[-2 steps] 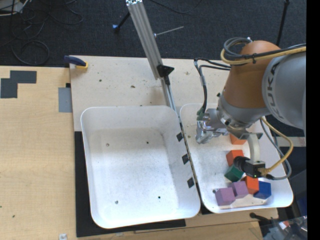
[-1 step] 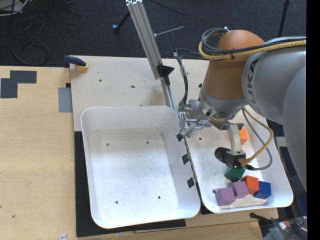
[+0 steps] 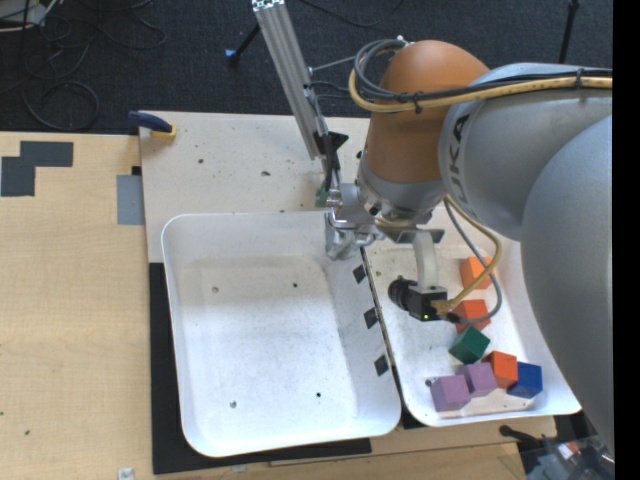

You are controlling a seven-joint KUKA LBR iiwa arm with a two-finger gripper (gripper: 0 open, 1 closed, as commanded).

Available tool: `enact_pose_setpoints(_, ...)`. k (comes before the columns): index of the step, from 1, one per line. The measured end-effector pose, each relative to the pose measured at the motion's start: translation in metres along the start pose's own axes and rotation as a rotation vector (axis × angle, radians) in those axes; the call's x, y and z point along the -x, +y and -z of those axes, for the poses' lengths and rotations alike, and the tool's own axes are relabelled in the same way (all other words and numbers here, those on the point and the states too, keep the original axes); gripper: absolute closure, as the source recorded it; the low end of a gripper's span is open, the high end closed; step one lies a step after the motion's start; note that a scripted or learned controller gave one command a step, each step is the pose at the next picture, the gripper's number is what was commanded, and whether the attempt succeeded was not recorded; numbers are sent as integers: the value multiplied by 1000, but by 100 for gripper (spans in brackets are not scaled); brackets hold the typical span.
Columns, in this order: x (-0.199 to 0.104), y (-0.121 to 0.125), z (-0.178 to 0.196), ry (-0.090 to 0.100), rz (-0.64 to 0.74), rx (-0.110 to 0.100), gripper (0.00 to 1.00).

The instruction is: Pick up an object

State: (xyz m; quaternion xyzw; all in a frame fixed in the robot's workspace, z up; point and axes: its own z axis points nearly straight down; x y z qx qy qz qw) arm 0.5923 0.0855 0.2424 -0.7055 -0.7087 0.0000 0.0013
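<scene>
Found at the far end of the seam between the two bins: metal two-finger gripper [image 3: 342, 236], carried by the grey arm with the orange band [image 3: 425, 78]. Hangs low over the adjoining rims, well apart from every block. Open or closed: cannot tell from this angle.

Grouped in the shallow white right bin [image 3: 415, 358], along its right side and near corner: seven small blocks, roughly cubic, hard-edged, each in one flat matt colour. Faces plain; tops lit brighter than sides.

- Farthest back: bright orange block [image 3: 478, 268], partly crossed by the robot's cabling.
- Just nearer: darker orange block [image 3: 474, 312], also partly covered.
- Next: dark green cube [image 3: 469, 346], turned corner-on, just beside the darker orange block.
- Near corner, in a tight row: pale purple cube [image 3: 450, 392], second purple cube [image 3: 482, 376], orange-red cube [image 3: 504, 367], deep blue cube [image 3: 527, 379]. Appear to touch neighbour to neighbour.

Lies alongside on the left: shallow white left bin [image 3: 190, 258], floor marked with a few dark specks. Spaced along the seam: small black tabs [image 3: 370, 318].

Behind the bins: slanted aluminium bar [image 3: 290, 63] topped with a checkered tag, rising from near the gripper; blue clamp with a yellow tip [image 3: 150, 123] at the far-left corner of the pale board [image 3: 230, 158]. Left of the board: light wooden bench top [image 3: 60, 318] with grey rectangular patches [image 3: 128, 198].
</scene>
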Motion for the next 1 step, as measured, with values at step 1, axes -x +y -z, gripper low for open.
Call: enact_pose_setpoints(1, 1, -1, 0, -3, 3, -3, 0)
